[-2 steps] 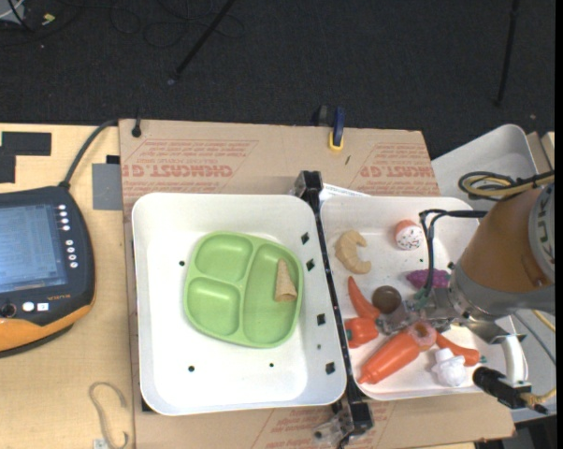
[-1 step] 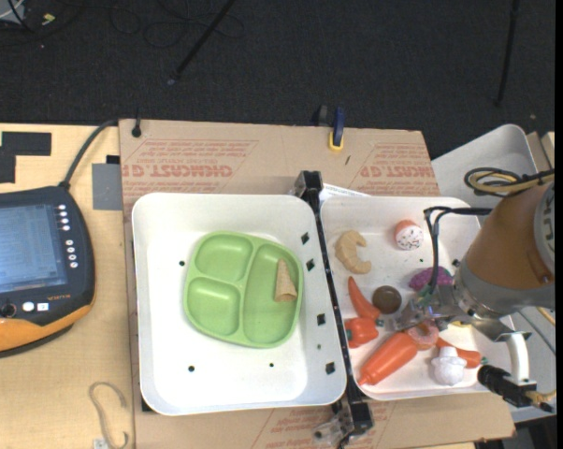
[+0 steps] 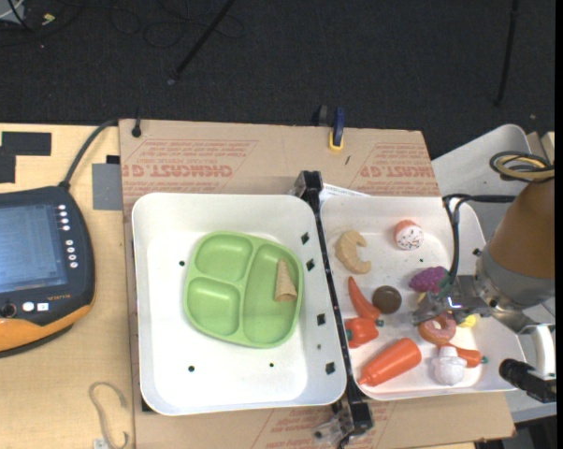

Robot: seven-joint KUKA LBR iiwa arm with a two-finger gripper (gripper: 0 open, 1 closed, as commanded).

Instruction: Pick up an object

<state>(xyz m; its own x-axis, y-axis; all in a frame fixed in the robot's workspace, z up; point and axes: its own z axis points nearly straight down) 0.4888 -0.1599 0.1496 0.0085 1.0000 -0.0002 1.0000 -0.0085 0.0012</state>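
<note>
We're down in the right bin (image 3: 330, 215), where the pickings lie scattered: a pink ring-shaped doughnut (image 3: 439, 329) right under the hand (image 3: 447, 309), a knobbly purple grape bunch (image 3: 429, 278) just beside it, a dark brown ball (image 3: 386, 298), a smooth orange carrot (image 3: 391, 362), and a pale crescent croissant (image 3: 353, 251) further back. The hand sits low among the toys, at or just above the doughnut, but we can't tell how it is set; it is too small and cluttered to read. By our reckoning nothing is lifted yet: every toy rests on the bin floor, so the grasp and the lift both remain. Across in the left bin (image 3: 160, 344), a glossy green divided plate (image 3: 210, 299) carries a tan wedge (image 3: 285, 280). All looks moulded plastic, smooth and light. The orange-banded arm (image 3: 532, 241) looms over the table (image 3: 104, 363).
</note>
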